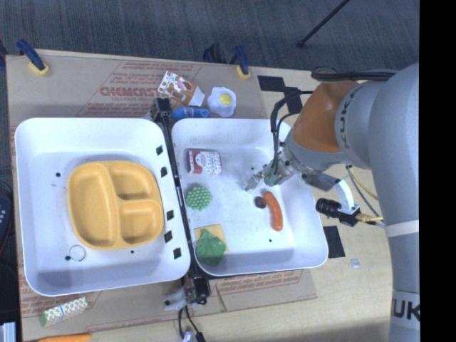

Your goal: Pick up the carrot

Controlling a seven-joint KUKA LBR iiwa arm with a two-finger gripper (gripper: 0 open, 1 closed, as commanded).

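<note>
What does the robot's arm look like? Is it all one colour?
No. The arm is mostly smooth, rounded grey, with an orange band above the wrist. Black cables loop beside the band, and black letters are printed low on the grey casing. The gripper at the end is small, dark and metallic.

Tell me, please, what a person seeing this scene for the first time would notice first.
The big grey arm with its orange band reaches in from the right, its gripper low in the right bin, just above the orange carrot. In the left bin, a yellow divided tray stands out against the white.
</note>
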